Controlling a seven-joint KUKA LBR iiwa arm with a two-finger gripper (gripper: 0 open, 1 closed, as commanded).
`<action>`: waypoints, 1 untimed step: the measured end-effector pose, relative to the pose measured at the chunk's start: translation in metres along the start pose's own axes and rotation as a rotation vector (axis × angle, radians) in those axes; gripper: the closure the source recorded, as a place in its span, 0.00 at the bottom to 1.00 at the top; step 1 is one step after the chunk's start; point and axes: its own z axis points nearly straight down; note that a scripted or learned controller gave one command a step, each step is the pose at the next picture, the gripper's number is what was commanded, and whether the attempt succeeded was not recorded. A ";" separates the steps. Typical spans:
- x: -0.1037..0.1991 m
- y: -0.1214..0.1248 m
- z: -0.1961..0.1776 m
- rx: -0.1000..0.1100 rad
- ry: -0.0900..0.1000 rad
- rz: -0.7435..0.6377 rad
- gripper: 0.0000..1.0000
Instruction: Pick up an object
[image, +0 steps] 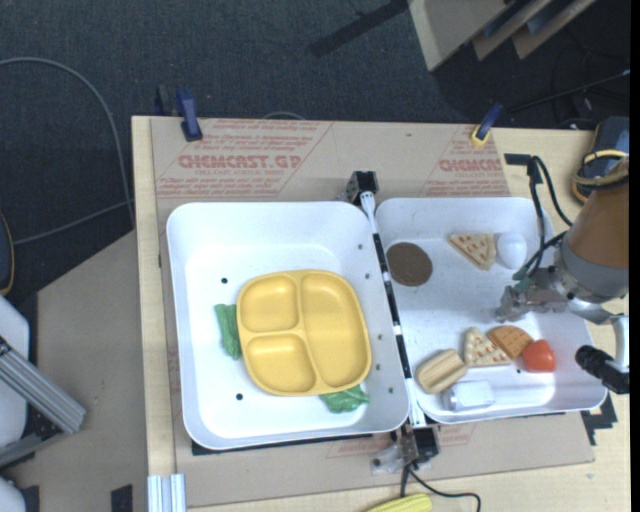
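Observation:
My gripper (519, 299) hangs low inside the right bin (445, 310), near its right side. It sits just above a small waffle piece (483, 348) and an orange toast piece (511, 340), with a red tomato (539, 356) close by at the lower right. A white egg (511, 248) and a triangular waffle (473, 248) lie behind the gripper. A brown round disc (408, 264) rests at the bin's left. I see nothing held in the gripper.
A bread roll (440, 370) and a white flat item (470, 397) lie at the right bin's front. The left bin (190, 235) holds a yellow divided plate (302, 330) with green leafy pieces (228, 330) poking out from under it. Blue clamps stand at the bench's back edge.

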 end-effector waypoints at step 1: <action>0.000 0.000 0.000 0.000 0.000 0.000 0.00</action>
